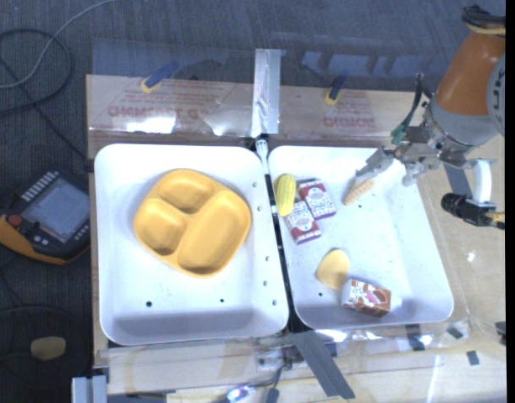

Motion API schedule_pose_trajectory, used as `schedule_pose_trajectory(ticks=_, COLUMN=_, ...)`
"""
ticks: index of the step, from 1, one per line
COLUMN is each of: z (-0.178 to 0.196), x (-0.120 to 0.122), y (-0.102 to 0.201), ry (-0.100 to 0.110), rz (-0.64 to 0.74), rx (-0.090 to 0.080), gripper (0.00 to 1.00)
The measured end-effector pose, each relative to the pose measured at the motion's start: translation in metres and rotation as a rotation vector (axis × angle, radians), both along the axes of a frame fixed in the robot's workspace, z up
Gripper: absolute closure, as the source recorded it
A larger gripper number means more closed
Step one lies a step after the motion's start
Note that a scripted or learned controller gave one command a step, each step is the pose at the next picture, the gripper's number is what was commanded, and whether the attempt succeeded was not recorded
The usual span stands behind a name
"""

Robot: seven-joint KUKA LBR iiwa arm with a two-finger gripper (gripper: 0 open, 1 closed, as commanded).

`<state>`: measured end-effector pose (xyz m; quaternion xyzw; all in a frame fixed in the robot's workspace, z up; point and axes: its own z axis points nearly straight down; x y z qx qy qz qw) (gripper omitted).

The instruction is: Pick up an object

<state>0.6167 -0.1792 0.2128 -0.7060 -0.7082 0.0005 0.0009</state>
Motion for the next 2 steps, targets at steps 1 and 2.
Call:
schedule_pose_trajectory(ticks=1, z=-0.107, x=0.051, y=0.025, ry=-0.011, rz=0.057, rx=-0.005, gripper=0.0)
schedule_pose_trajectory(ticks=2, z=-0.112, x=-0.007, y=0.066, ry=-0.034, rz=0.053, rx=-0.008, gripper=0.0)
